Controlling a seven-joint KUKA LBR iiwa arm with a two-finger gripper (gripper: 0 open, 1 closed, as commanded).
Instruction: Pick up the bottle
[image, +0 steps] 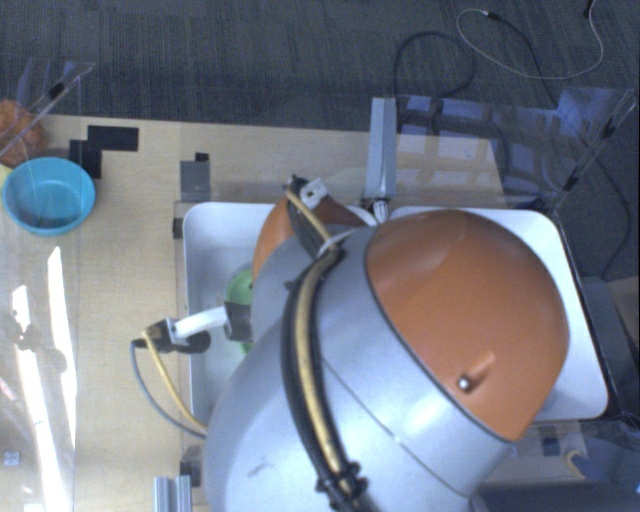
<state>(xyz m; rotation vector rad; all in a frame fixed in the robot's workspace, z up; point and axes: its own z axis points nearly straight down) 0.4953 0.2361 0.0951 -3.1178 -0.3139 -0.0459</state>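
Honestly can't call progress here: the arm (400, 380) hangs low over the white bin (205, 260), hiding the gripper so its state is anyone's guess, bottle maybe that green bit (240, 290).

The arm (400, 370) covers most of both bins (205, 240); a bare strip shows along the left bin's left wall.

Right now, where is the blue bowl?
The blue bowl sits on the wooden bench at the camera view's far left, apart from the white bin.
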